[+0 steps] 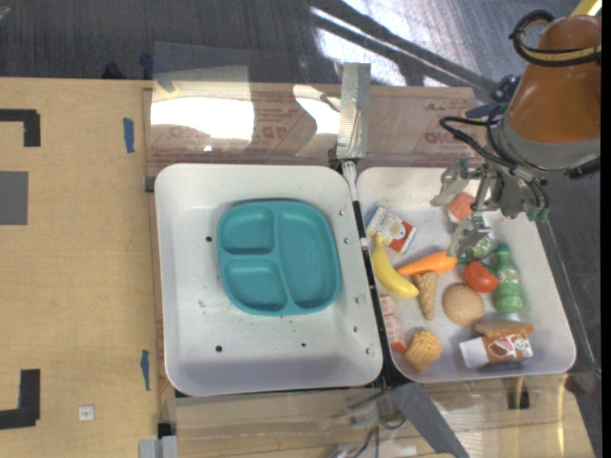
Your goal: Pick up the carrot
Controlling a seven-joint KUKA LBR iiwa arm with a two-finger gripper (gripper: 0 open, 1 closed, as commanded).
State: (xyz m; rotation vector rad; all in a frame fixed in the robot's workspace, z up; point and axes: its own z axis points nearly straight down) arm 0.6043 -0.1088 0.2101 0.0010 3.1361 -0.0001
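Carrot (427, 263) is seen lying flat in the right bin (558, 337), touching the banana (389, 273), near the tomato (480, 277) | gripper (480, 216) is seen above the bin's far side; jaw state cannot be told | carrot is judged light, rigid, smooth, likely slippery | grasp is advised across its thick middle.

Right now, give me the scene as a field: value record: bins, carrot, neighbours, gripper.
left bin: holds a teal divided plate
right bin: toy food pile
carrot: in right bin, lying flat, near the middle
neighbours: banana touching its left end; tomato to its right
gripper: over right bin's upper part, above and right of the carrot
carrot status: not held
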